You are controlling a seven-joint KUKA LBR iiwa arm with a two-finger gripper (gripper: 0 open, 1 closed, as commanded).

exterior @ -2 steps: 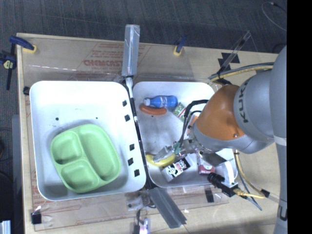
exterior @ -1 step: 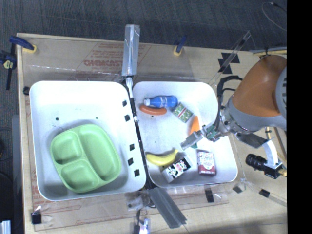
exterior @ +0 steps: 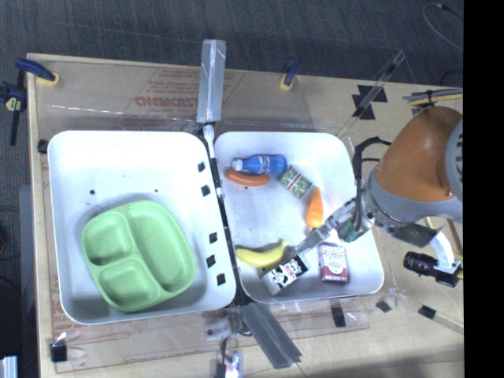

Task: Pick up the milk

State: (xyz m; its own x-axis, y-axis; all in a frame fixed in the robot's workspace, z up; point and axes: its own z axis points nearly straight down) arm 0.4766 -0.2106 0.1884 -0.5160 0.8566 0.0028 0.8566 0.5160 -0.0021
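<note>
The milk (exterior: 285,273) is a small black-and-white cow-patterned carton lying near the front edge of the right bin (exterior: 340,150), just right of a yellow banana (exterior: 261,253). My gripper (exterior: 304,247) reaches in from the right at a slant. Its tip is low over the bin floor, right at the carton's upper right corner and between the banana's end and a red carton (exterior: 334,262). Nothing is visibly held in it.
The right bin also holds a blue bottle (exterior: 259,164), a brown sausage (exterior: 247,178), a green patterned carton (exterior: 294,182) and an orange carrot (exterior: 314,206). In the left bin (exterior: 71,154) lies a green divided plate (exterior: 139,253). The orange-banded arm (exterior: 417,168) overhangs the right bin's right wall.
</note>
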